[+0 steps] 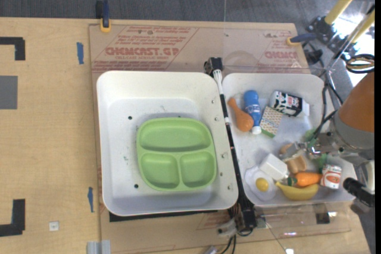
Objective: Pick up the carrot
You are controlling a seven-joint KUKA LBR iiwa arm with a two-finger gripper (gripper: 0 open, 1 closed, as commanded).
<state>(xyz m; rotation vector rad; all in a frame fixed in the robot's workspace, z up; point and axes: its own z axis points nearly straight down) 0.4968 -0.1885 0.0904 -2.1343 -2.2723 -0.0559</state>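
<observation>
The table (47, 128) is carrying a printed cardboard sheet (155, 47), and on that two shallow white bins are sitting side by side. The left bin (113, 140) is holding a green divided plate (175, 153), lying flat with its one long compartment toward the far side and two smaller ones toward the near side. The right bin (315, 89) is crowded with toy food and small packages. The arm (360, 110), its orange band showing, is reaching in at the right edge and hanging over that bin's right side. The pincer (314, 149) is sitting low among the clutter just above the carrot; whether it is released or clenched cannot be told, since the parts blur into the objects under them.

In the far half of the right bin a blue bottle (252, 109) is lying beside a chicken drumstick (241, 116), with a black-and-white carton (287, 103) to their right. Near the front, a banana (297, 191) is curving along the wall, and the carrot (307, 178) is resting on top of it, touching it, leafy end pointing left. A fried egg (261, 182) is lying at the banana's left, and a small red-and-white can (331, 177) is standing just right of the carrot.
</observation>
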